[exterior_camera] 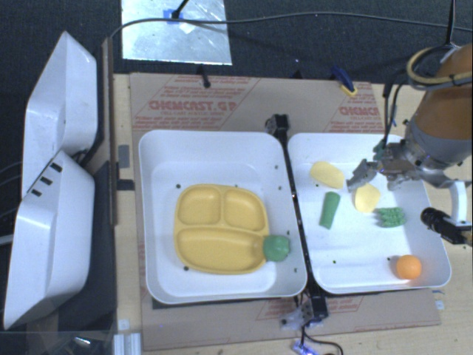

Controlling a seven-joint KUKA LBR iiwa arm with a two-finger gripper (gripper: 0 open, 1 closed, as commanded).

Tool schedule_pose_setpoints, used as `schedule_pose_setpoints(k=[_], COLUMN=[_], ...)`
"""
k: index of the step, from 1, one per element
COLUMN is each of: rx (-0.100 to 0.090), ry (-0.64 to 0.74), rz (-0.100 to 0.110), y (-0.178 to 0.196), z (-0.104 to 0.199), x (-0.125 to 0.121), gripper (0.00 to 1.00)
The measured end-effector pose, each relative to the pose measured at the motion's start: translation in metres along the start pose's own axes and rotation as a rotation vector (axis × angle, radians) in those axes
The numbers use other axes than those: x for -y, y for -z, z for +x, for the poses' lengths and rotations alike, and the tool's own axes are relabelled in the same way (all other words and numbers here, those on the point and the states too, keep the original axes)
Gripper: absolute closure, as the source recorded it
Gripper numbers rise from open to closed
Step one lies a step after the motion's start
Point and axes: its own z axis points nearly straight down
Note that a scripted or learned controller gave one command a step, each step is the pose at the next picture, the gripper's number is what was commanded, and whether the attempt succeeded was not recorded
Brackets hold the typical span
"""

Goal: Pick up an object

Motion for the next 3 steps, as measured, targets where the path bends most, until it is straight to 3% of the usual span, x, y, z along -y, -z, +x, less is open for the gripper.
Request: schedule_pose_setpoints(k=[1, 2, 3], rx=[0.0, -0.001, 0.0], ry=[0.001, 0.005, 0.0], rz=[-0.001, 0.001, 0.0], y=[0.011, -0.003, -0.003], z=[0.0, 0.05, 0.047], x=[0.0, -0.046, -0.046], gripper=[1.0, 1.0, 0.0])
